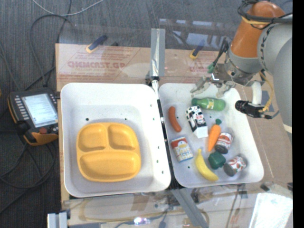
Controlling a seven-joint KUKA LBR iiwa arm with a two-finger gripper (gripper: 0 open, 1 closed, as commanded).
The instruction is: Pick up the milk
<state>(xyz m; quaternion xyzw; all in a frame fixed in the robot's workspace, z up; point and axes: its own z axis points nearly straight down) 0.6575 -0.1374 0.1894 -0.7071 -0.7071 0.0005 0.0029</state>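
So my pincer (213, 83) is hanging over the far end of the right bin (247, 127), fingers spread wide apart and nothing caught between them. The milk (196, 120), a little carton with black and white cow patches, lies on its side in that same bin, toward the near side of my fingers and a bit to the left, clearly apart from them. Sitting between me and the milk is a green bottle (208, 103), lying flat just under my fingertips, so that's the closest thing to the pincer, not the carton. A red sausage (175, 118) lies just left of the milk, and a carrot (214, 135) is right beside it on the other side, almost touching. Nearer the front of the bin there's a small red and white box (181, 149), a banana (204, 166), a couple of cans (223, 142) and a dark green piece (216, 160). The left bin (71, 99) has a yellow divided plate (109, 151) in it, well away from all this.
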